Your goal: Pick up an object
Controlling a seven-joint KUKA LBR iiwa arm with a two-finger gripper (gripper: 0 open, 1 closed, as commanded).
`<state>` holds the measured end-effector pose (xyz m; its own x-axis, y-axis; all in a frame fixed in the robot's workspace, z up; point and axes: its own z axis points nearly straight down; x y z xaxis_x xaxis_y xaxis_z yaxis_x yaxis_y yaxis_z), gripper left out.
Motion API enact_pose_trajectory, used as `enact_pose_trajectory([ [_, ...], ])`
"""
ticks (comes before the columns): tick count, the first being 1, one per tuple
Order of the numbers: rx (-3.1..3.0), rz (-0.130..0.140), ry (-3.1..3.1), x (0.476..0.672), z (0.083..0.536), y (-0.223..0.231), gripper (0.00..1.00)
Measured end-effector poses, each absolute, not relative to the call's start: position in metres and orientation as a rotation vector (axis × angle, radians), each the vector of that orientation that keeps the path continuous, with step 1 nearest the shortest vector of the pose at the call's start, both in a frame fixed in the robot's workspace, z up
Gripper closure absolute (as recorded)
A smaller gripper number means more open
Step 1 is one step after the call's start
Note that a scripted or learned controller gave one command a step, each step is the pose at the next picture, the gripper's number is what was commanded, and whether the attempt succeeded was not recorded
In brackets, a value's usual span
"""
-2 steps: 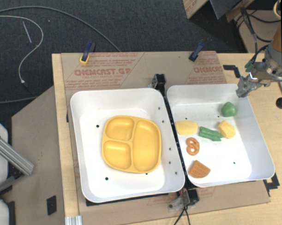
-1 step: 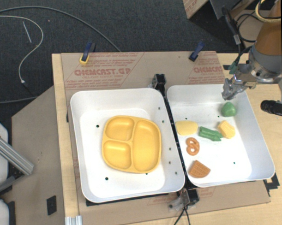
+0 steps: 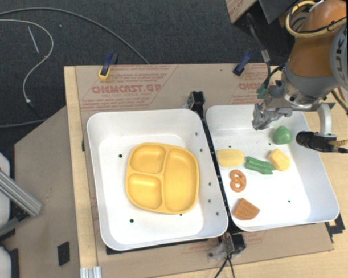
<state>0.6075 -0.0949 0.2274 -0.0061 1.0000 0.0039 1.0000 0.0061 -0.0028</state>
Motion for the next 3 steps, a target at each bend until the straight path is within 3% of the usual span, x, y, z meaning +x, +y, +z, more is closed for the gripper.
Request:
enact_pose_trajectory([
  [2,-2.210,-0.001,-2.225,0.572,0.224,0.019,1.00],
  [3,-2.213,-0.004,-2.227,0.569,0.230,0.067,1.00],
])
